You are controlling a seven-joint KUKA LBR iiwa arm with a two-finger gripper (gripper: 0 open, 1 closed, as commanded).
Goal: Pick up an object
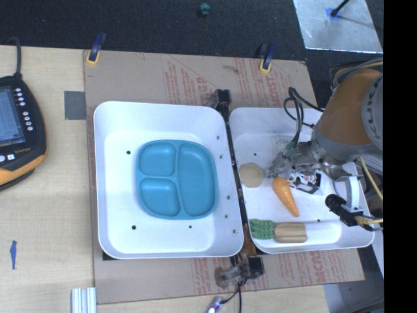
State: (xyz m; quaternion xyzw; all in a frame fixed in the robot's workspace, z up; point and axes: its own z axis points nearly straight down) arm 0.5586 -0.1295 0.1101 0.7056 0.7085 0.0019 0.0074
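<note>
The right bin (260, 124) holds a round beige ball (251, 174), an orange carrot (285, 195), a green piece (262, 227) and a tan roll (290, 233) near its front wall. My gripper (291, 163) hangs low in this bin, just right of the beige ball and just above the carrot's thick end. Nothing is visibly held between its parts. The grey arm with its orange band (348, 109) reaches in from the right and hides the bin's right middle.
The left bin (111, 175) holds a blue divided plate (176, 178). A black and orange teach pendant (16, 132) lies on the bench at far left. Clamps (96, 47) pin the cardboard sheet at the back. Cables run along the right bin's far edge.
</note>
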